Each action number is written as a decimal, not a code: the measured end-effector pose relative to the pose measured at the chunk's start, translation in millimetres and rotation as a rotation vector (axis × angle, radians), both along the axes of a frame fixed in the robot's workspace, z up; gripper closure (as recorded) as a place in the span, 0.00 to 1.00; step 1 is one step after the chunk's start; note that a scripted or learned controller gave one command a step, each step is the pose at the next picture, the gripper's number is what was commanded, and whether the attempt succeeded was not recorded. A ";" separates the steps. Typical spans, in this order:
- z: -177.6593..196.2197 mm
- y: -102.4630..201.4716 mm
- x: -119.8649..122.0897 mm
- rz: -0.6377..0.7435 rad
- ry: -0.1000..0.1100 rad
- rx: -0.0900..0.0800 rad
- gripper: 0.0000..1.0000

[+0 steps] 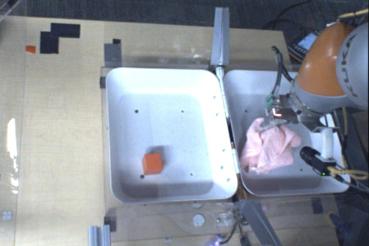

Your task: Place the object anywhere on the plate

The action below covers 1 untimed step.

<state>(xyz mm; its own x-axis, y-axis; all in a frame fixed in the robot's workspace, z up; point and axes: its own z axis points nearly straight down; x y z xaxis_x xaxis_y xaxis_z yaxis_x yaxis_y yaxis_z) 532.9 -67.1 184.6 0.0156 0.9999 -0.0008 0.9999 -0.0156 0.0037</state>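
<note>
A crumpled pink cloth (268, 150) lies in the right bin (252, 88), towards its front. Its upper edge is bunched up under my gripper (275, 118). The gripper hangs at the cloth's top edge, below the grey wrist and the orange band of the arm (328, 66), which comes in from the right. In the left bin (164, 75), a small orange cube (153, 163) rests on the floor near the front left.
A grey upright post (221, 37) stands at the back between the two bins. Black cables and a black connector (314, 159) hang at the right bin's right edge. Black and orange markers (52, 38) lie on the bench at far left.
</note>
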 end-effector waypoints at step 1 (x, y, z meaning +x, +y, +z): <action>40.8 1.3 2.4 0.010 -0.004 0.000 1.00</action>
<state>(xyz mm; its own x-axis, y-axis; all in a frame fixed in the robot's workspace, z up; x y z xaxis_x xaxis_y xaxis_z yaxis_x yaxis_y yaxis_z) 535.4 -65.8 225.5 0.0059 1.0000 -0.0011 1.0000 -0.0059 0.0073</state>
